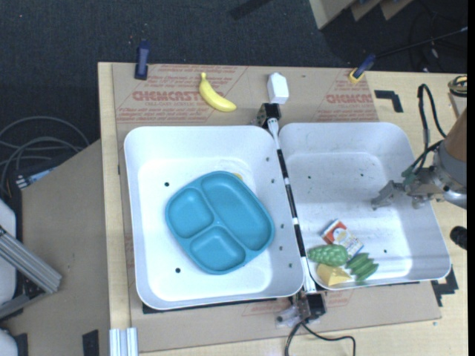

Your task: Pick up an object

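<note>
Toys lie in a small heap at the near corner of the right bin [386,143]: green pods [361,267], long axis slanting toward the near right, beside a yellow piece [332,275]. My pincer [404,195] hangs farther in, fingers spread, grasping nothing.

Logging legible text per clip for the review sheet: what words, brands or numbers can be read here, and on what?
"CHEMCAST", red print, twice on the brown paper-faced board behind the two white bins.
Smaller red lines around each logo: too blurred to read.
Small red-and-white packet in the right white bin: print too small to read.
</note>
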Controlling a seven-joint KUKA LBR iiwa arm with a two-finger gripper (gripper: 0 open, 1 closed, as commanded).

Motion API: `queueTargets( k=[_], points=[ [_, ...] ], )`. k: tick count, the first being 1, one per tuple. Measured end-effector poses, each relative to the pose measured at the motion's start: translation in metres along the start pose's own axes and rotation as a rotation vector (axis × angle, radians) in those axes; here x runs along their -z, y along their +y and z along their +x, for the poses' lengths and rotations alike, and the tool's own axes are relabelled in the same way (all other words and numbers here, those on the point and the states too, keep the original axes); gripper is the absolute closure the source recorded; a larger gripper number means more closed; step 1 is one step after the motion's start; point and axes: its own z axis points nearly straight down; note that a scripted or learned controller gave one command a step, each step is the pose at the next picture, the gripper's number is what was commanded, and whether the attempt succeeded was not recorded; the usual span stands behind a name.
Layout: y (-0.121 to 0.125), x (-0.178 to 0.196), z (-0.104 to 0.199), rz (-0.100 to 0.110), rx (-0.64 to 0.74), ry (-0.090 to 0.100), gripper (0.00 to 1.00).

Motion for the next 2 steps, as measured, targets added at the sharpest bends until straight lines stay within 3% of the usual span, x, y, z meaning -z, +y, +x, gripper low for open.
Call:
queueTargets(
  k=[1, 2],
  points=[
    [0.081, 0.000, 0.011, -0.003, 0.003, 0.000, 0.00],
    [0.137, 0.004, 0.049, -0.004, 0.003, 0.000, 0.00]
  ],
)
